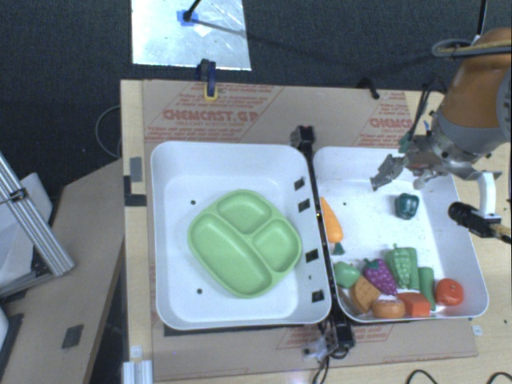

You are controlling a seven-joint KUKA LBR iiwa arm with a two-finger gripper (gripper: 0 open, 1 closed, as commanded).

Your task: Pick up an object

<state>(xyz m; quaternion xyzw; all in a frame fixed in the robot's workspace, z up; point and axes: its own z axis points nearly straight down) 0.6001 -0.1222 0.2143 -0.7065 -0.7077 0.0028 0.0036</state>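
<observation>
The gripper [398, 169] hangs over the upper part of the right bin [468, 282], its fingers spread apart with nothing between them; just beside it, lower and to the right, a small dark green pepper [406, 206] lies alone on the bin floor, well apart from the heap of toy food [396, 282] along the bottom edge. The pepper looks like hollow plastic (light, stiff, smooth and likely slippery); its rounded body would probably roll under a glancing touch, so the best hold seems to be across its widest middle, jaws straddling it squarely; the orange carrot [331, 224] lies against the left wall.
</observation>
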